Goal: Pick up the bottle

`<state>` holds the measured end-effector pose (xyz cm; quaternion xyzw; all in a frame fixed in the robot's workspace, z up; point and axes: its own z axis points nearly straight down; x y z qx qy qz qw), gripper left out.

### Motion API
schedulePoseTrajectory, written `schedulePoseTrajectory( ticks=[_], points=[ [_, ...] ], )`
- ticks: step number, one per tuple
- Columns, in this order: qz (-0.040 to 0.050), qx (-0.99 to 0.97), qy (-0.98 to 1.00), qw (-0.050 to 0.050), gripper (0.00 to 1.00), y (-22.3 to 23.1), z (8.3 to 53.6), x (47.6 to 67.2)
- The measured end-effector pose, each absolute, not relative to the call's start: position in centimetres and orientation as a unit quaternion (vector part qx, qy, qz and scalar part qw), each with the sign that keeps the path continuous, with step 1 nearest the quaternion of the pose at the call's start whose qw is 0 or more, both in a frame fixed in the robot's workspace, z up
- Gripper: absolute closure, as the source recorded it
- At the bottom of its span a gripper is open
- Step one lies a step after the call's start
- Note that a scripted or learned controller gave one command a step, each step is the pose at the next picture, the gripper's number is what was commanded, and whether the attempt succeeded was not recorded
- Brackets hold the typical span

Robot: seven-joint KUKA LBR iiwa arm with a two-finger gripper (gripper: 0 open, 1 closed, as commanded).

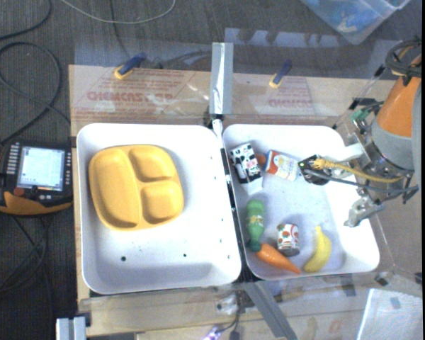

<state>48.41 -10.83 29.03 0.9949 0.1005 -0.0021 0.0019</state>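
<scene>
1. The gripper [359, 211], bare grey metal, was seen over the right edge of the right bin [354, 259], under the grey wrist with its orange band. Whether it was open or closed could not be told.
2. Nearest to it, a banana [319, 250] was noted: yellow, smooth, curved, lying near the bin's front wall and apart from the gripper.
3. A small can [288, 238], round, white with red markings, was seen just left of the banana.
4. A carrot [276, 257], orange and tapered, was found lying in front of the can with its thick end toward the bottle.
5. The bottle [254, 224], green and glossy with a rounded body, was located at the left side of the right bin, just beside the dividing wall and well apart from the gripper. Contact between its lower end and the carrot could not be confirmed.
6. At the back of that bin, a red-and-white carton [280, 165] and a black-and-white patterned box [244, 163] were seen side by side.
7. In the left bin [156, 268], a yellow moulded tray [136, 185] was seen: smooth, round-cornered, with three compartments.
</scene>
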Motion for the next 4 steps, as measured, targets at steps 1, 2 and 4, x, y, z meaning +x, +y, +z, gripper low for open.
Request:
schedulePoseTrajectory(
  ticks=[1,2,4],
  points=[
    [-0.0028,0.995,0.103,0.000,0.00,-11.8,10.2,48.5],
    [-0.0028,0.995,0.103,0.000,0.00,-11.8,10.2,48.5],
    [-0.0016,0.995,0.101,-0.001,0.00,-10.8,9.4,48.3]
  ],
)
